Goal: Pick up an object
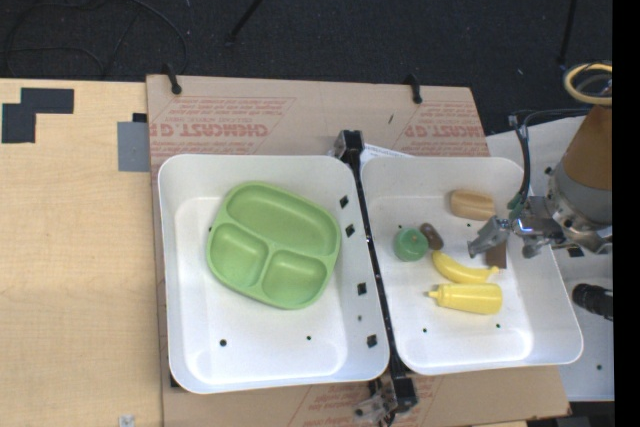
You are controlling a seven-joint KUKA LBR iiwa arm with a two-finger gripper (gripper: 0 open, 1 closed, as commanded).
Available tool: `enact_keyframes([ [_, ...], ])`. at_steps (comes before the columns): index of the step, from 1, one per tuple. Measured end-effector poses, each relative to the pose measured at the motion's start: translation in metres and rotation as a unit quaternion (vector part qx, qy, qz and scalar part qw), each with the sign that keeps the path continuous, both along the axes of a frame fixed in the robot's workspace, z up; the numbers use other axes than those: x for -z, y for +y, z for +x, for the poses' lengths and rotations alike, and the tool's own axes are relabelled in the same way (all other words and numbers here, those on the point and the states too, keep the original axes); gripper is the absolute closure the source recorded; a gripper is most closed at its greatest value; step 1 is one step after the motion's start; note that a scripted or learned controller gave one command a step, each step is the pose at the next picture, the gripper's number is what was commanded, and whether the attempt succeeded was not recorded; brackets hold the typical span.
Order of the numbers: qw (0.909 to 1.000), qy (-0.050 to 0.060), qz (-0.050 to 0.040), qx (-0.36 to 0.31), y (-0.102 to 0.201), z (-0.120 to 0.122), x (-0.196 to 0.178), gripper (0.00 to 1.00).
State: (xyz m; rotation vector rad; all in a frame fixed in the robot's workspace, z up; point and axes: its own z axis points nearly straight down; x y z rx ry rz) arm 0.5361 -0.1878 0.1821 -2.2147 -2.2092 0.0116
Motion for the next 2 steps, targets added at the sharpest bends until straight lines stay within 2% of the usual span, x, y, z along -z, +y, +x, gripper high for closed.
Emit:
enact_keyframes([
  [1,1.0000,-0.005,-0.0012,-0.001,0.000,0.003,-0.006,0.00],
  [2,1.0000,-0.003,-0.0004,-0.002,0.008,-0.001,0.041,0.00],
])
